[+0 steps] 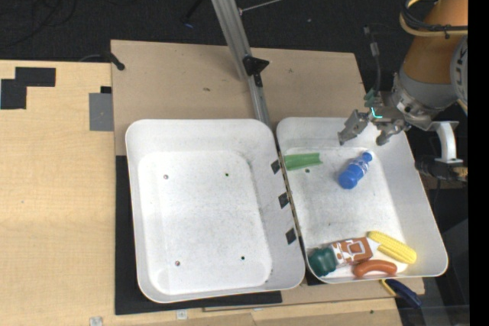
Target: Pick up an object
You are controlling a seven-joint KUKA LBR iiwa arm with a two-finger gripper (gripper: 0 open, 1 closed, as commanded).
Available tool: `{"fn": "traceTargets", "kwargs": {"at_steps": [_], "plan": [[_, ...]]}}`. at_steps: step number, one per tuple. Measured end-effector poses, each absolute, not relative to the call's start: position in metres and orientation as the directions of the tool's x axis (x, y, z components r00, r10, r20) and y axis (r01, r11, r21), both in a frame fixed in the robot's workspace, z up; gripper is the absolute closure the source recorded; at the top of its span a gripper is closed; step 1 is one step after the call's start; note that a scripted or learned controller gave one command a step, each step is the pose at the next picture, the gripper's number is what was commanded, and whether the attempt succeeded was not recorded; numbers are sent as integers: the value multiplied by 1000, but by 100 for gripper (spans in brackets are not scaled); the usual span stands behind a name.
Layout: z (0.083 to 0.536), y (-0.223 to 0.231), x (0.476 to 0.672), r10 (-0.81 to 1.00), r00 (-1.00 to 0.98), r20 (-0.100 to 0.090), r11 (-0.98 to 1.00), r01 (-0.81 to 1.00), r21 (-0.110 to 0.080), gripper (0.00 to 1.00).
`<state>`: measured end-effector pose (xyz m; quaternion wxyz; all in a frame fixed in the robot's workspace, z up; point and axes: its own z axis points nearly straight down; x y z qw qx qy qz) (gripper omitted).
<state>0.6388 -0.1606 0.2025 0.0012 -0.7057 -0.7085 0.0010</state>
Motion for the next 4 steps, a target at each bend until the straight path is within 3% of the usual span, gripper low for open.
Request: {"fn": "traceTargets", "kwargs": {"at_steps": [2, 3, 4], "plan": [[94, -159, 635, 1000, 0, 0, 0, 1000, -3, 0], [105, -159, 635, 1000, 2, 1, -2, 1000, -4, 100], [165, -155, 629, 1000, 1, -1, -1, 1000, 4, 100]]}}
